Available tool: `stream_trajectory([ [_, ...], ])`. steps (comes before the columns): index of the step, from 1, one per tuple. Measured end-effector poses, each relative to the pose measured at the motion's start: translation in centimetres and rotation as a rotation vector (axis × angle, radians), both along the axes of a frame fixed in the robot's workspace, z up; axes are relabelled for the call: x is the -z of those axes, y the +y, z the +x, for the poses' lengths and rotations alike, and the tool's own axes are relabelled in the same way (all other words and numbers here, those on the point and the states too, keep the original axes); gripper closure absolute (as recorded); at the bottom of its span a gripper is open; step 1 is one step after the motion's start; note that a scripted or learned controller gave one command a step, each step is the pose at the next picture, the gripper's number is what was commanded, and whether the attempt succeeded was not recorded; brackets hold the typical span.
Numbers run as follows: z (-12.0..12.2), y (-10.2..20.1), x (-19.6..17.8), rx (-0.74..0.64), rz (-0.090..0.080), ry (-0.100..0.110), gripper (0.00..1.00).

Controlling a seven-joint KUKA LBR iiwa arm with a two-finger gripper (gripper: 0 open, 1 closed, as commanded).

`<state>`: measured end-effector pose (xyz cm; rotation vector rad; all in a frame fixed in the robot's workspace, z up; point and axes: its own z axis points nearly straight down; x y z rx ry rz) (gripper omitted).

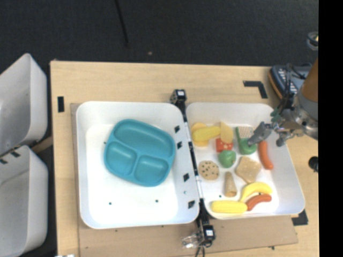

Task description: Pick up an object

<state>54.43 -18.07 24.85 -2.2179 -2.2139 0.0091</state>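
The right bin holds several toy foods. Among them are a yellow corn piece, a cheese wedge, a green lime, a cookie, a slice of bread, a cone, a banana and an orange sausage. My gripper hangs over the bin's upper right part and is open. Its left finger reaches to a green piece; the right finger stands above the orange sausage. Nothing sits between the fingers.
A blue divided plate lies in the left bin. A long yellow piece and a red sausage rest by the right bin's front wall. Black clips line the ridge between the bins.
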Motion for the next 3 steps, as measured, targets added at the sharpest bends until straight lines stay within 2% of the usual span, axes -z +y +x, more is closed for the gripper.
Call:
stream_trajectory([
  [1,0.2,0.0,-0.6,-0.003,-0.002,-0.01,0.0],
  [3,-0.1,-0.2,12.0,0.0,-0.002,-0.006,0.0],
])
